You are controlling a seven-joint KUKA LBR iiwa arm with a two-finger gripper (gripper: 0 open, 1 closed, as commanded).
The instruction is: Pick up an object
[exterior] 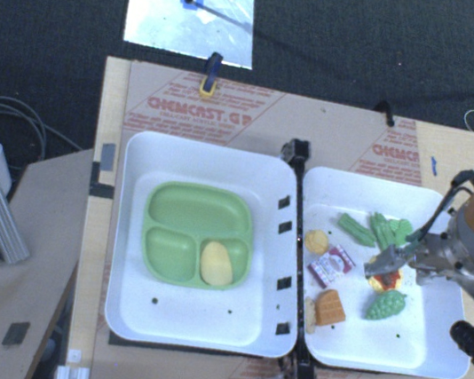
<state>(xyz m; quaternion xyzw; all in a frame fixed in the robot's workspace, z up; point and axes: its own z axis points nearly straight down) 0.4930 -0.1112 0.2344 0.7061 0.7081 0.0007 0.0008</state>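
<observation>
Hovering low in the right-hand shallow white bin (pixel 425 355), the claw (pixel 384 264) sits over a small red-and-yellow toy (pixel 386 280), its spread undeterminable; a sound pick requires centring clear of the adjacent green plastic grape cluster (pixel 387 305).

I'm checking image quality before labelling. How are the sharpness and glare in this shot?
Camera view: soft overall, small toys in the right bin smear together; end effector blurry; glare on the foil sheet; left bin evenly lit, faint shadows.
</observation>
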